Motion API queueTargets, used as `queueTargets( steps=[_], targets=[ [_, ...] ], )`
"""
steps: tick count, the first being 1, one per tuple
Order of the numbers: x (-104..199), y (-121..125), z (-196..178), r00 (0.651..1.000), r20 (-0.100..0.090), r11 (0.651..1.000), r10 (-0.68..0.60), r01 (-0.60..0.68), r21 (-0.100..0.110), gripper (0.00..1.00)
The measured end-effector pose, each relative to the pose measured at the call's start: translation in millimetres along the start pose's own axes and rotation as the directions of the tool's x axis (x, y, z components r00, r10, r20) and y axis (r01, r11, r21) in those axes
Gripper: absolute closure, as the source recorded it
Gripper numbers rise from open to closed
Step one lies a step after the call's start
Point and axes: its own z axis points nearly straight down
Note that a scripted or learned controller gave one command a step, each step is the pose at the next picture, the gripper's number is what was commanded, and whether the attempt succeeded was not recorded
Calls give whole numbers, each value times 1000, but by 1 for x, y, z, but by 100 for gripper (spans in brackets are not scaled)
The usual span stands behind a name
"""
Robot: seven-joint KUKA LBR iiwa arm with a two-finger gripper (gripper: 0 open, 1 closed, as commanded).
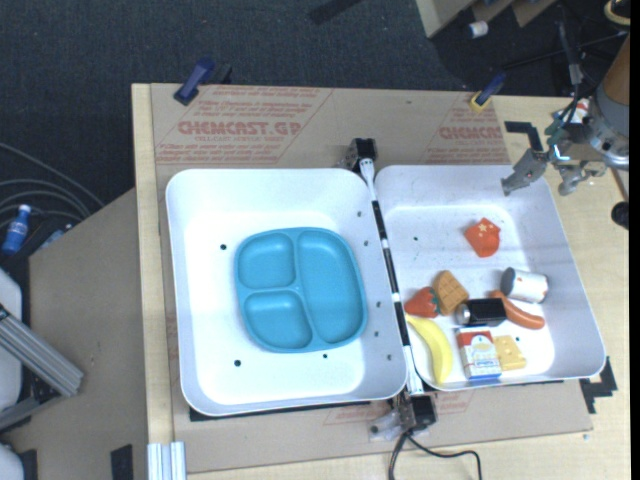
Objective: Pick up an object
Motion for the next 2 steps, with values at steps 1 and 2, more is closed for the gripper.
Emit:
queueTargets(
  steps=[1,2],
  targets=[
    [-4,30,122,1000,-16,1000,-5,5,10,0],
    [44,30,125,1000,-1,1000,-2,2,1,0]
  ],
)
